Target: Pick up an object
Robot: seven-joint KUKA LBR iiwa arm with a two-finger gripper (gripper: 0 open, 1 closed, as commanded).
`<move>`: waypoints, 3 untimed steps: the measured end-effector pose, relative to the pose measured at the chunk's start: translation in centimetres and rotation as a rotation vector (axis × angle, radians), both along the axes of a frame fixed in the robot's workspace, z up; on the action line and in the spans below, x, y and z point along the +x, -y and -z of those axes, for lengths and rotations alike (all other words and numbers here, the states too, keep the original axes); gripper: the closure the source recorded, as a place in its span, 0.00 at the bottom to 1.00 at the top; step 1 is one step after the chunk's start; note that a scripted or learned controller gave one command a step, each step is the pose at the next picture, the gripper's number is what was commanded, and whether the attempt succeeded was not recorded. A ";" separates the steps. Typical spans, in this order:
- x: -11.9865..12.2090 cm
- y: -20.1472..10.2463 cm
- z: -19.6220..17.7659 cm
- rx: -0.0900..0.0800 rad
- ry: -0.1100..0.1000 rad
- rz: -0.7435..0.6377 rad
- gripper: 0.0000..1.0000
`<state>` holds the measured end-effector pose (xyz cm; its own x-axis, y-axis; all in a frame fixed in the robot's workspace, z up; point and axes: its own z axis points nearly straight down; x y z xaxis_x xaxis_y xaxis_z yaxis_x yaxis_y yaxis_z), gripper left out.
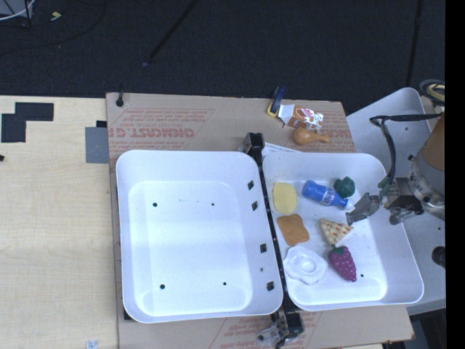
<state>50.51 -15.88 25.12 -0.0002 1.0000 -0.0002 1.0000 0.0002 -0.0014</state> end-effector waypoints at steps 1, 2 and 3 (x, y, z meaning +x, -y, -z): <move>4.7 -0.4 16.5 -0.009 0.013 -0.005 0.00; 10.9 2.1 16.3 -0.002 0.005 -0.005 0.00; 13.0 -6.4 16.4 0.002 -0.001 -0.007 0.00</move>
